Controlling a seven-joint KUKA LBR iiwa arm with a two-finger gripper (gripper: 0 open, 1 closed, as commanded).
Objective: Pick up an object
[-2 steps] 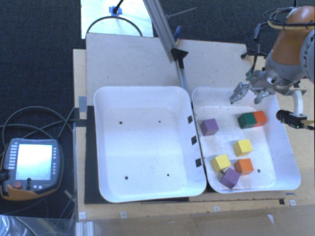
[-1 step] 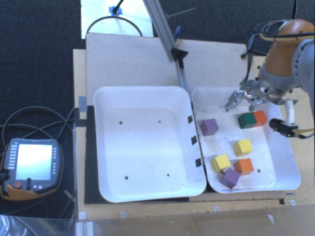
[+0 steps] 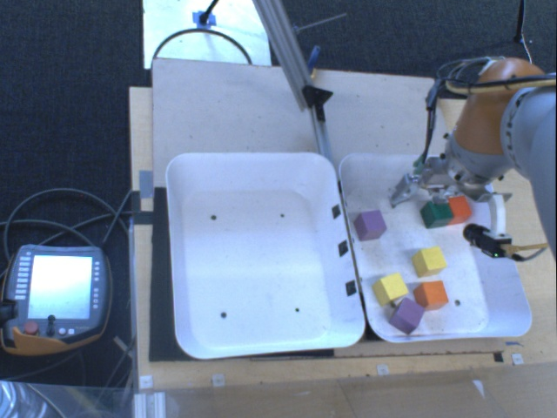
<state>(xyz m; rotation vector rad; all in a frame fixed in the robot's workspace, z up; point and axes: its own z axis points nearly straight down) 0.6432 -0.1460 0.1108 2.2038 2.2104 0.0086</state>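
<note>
The right bin (image 3: pixel 513 316) holds several small blocks. A green block (image 3: pixel 436 214) and an orange block (image 3: pixel 459 209) lie side by side near its far right. My gripper (image 3: pixel 426 186) hangs just above and slightly left of the green block, and nothing shows held in it. A purple block (image 3: pixel 370 225) lies to the left of the gripper. Nearer the front are a yellow block (image 3: pixel 429 260), a second yellow block (image 3: pixel 390 288), an orange block (image 3: pixel 431 294) and a purple block (image 3: pixel 406 315).
The left bin (image 3: pixel 178 233) stands beside the right one, their walls touching at the middle. A slanted metal pole (image 3: pixel 287 42) crosses the bench behind the bins. A teach pendant (image 3: pixel 54 299) lies off the bench at left.
</note>
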